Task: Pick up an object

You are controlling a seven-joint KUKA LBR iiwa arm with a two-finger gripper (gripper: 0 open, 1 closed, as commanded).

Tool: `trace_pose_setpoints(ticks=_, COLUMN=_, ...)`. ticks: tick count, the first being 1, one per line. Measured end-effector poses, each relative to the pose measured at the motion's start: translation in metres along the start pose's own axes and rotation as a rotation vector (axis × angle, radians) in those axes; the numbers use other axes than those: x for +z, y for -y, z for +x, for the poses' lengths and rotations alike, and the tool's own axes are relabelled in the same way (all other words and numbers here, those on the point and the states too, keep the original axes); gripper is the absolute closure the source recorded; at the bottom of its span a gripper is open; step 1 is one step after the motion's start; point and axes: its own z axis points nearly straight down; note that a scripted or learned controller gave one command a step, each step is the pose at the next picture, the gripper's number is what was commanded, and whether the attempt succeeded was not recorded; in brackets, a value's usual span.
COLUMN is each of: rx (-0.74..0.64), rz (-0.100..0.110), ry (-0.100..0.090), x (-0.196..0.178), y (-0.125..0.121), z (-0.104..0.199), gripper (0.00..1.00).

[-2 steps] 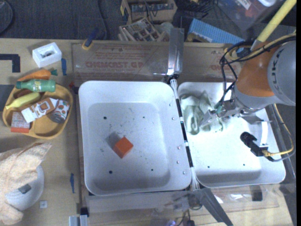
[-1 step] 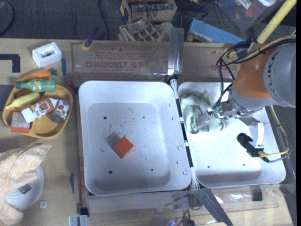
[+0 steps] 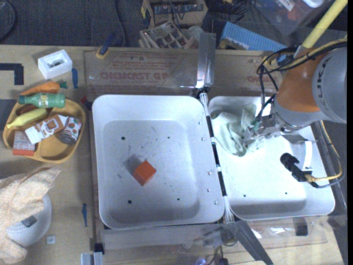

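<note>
Claw [image 3: 255, 132] low over crumpled pale green cloth [image 3: 234, 131] in right bin [image 3: 276, 203], finger state unclear

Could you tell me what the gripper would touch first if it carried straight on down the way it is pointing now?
Most likely the pale cloth bunched in the right bin: the gripper points down at the cloth's right edge. Depth is hard to judge from this slanted view, so it may already be touching it.

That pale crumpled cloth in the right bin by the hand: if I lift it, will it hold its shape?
Probably not. The cloth lies bunched in soft folds, so it will likely drape and hang. It looks thin, so probably light. A pinch on one fold may lift only part of it, trailing the rest across the right bin.
</note>
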Motion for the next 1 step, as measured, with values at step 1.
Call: trace_pose_setpoints(ticks=1, rx=0.000, rz=0.000, ry=0.000, x=-0.0001, y=0.0000, z=0.0000, gripper=0.00)
